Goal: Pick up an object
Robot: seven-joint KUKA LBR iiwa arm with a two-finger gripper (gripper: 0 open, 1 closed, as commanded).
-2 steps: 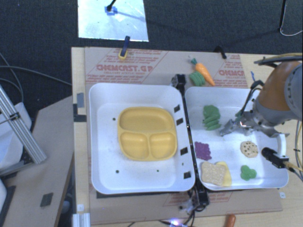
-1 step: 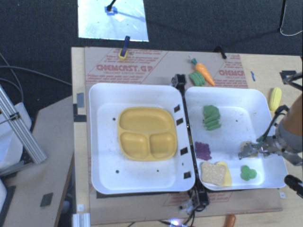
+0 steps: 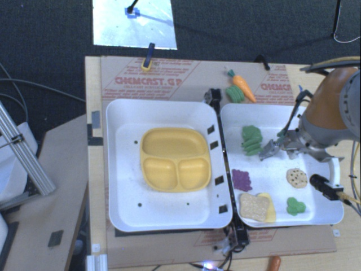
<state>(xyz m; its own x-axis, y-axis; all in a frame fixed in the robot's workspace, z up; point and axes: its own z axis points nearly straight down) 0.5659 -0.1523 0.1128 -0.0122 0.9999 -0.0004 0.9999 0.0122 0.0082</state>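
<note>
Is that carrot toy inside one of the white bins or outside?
Outside. The carrot lies on the cardboard beyond the right bin, past its far rim.

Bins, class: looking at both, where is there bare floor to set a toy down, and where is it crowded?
Free: the left bin's floor around the yellow tray, widest at its left and bottom. Crowded: the right bin, where green leaves, purple grapes, toast, cookie, broccoli and gripper sit.
</note>
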